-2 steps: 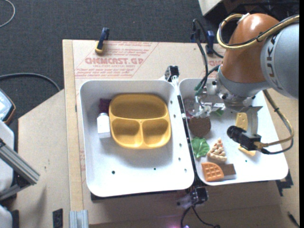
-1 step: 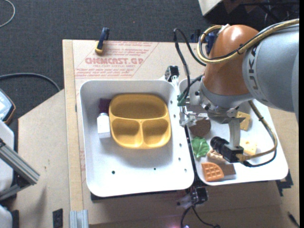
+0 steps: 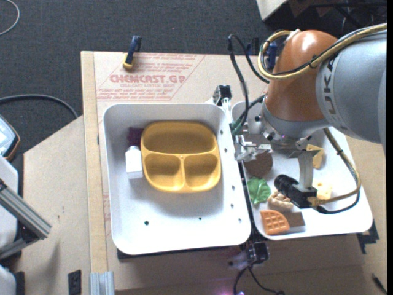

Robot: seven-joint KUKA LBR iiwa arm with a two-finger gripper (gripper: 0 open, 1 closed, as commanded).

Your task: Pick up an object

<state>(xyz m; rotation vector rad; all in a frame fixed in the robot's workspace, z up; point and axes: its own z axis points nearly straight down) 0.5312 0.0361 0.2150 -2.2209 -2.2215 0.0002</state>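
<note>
The grey arm [image 3: 344, 85] hangs over the right bin [image 3: 350, 217]; I cannot tell the pincer's [image 3: 249, 152] state. Below it lies a round brown object [image 3: 261, 165], beside a green leaf [image 3: 259, 191] and a ridged orange waffle [image 3: 274, 222]. The left bin [image 3: 123, 226] holds a smooth yellow divided plate [image 3: 180, 155].

Red "CHEMCAST GP" is printed on the brown board [image 3: 153, 78]

A yellow divided tray [image 3: 180, 156] fills the left bin [image 3: 116, 208]; the arm [image 3: 319, 85] hangs over the right bin [image 3: 356, 211].

small food toys [image 3: 275, 221] lie scattered in right bin [image 3: 362, 211].
</note>
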